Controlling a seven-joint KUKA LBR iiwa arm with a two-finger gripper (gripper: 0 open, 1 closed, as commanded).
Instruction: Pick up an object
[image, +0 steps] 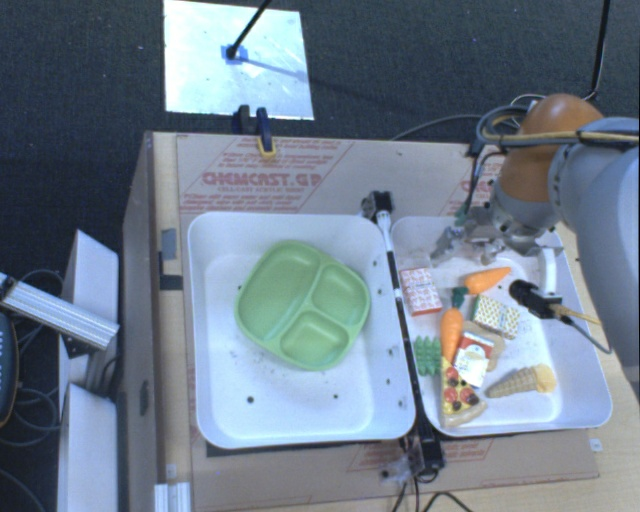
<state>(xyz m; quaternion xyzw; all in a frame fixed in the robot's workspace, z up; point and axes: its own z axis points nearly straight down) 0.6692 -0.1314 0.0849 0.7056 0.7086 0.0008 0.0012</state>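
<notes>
Over the back of the right-hand bin, close to its far wall: the end effector, on the grey arm from the view's right. Released or clenched: cannot tell from this slant. Nearest candidate for the pick: a toy carrot, flat on the bin floor, just in front of the end effector and a little toward the arm's side, apart from it. Long axis roughly across the bin, slightly tilted, green top toward the divider, orange tip toward the arm. Probably calls for a short shift toward the viewer, then a descent, with the closing direction set across that axis. Close by, and a risk of stray contact: a pink-and-white box on the divider side, a square cracker just in front, a second carrot lying front to back. Farther forward: an ice cream cone and a pizza slice. In the left-hand bin, well apart: a green divided plate. Beneath both bins, a pale board surface with red print; around it dark carpet, with a shiny metal sheet beyond.
</notes>
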